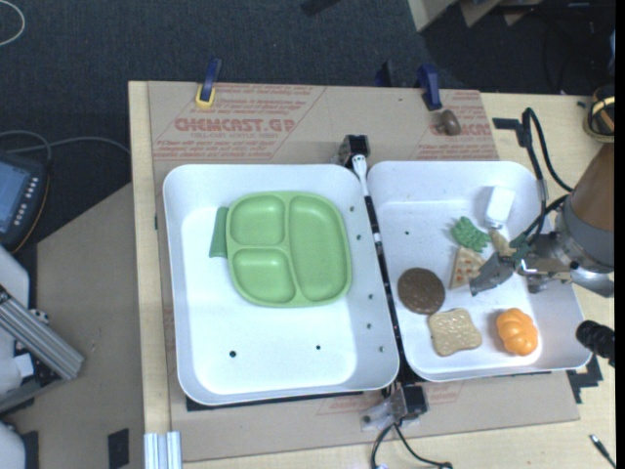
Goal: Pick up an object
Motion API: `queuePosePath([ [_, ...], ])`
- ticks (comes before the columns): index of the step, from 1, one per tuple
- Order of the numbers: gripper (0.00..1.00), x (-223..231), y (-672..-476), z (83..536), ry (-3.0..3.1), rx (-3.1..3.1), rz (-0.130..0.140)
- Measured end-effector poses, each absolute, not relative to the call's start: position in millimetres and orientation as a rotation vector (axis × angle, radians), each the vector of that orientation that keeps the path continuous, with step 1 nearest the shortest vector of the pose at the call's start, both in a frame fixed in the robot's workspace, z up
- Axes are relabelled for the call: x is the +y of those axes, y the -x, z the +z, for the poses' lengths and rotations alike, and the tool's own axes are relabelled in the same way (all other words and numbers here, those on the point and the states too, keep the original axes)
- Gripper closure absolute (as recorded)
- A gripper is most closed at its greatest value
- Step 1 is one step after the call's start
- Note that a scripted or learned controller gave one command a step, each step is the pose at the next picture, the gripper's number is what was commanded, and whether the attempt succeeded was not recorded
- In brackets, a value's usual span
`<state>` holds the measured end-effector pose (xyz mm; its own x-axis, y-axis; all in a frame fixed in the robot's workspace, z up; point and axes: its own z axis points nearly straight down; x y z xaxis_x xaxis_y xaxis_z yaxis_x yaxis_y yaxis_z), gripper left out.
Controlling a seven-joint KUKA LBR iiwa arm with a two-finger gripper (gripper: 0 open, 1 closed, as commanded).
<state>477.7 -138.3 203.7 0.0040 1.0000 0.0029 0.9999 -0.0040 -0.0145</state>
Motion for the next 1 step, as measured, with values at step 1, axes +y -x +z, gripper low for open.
queuePosePath([
  [1,0.00,-138.1,-480.8,210.1,2.221,-2.220,0.000],
])
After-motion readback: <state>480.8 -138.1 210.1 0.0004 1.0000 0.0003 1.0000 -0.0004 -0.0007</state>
